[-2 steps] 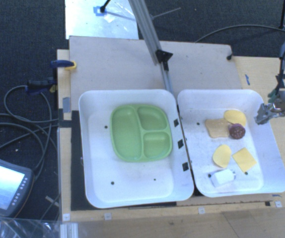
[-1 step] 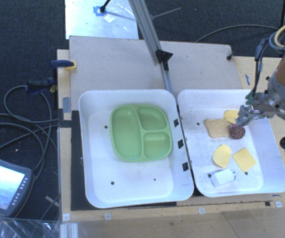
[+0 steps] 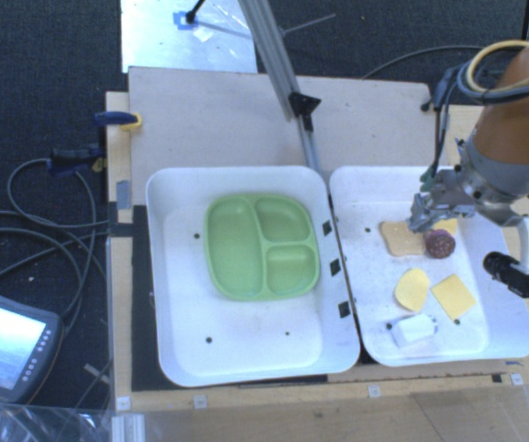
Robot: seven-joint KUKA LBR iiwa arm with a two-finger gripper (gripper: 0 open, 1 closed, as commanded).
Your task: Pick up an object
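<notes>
Gripper (image 3: 428, 212) low in the right bin (image 3: 366, 247), over the toast slice (image 3: 399, 238).
Can't tell if it's spread or pinching; nothing visibly held. Dark red round piece (image 3: 440, 243) just below-right of it, beside the toast. Yellow round slice (image 3: 412, 290) and yellow square slice (image 3: 453, 296) further below, white block (image 3: 413, 329) beyond those. Green divided plate (image 3: 263, 247) well off to its left in the left bin (image 3: 177, 293).

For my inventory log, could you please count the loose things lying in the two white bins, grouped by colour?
Green: 1, the divided plate in the left bin.
Yellow: 2, the rounded piece and the square piece in the right bin.
Tan: 1, the flat piece, under the tool.
Dark red: 1, the round piece.
White: 1, the small block.
Total: 6.
</notes>
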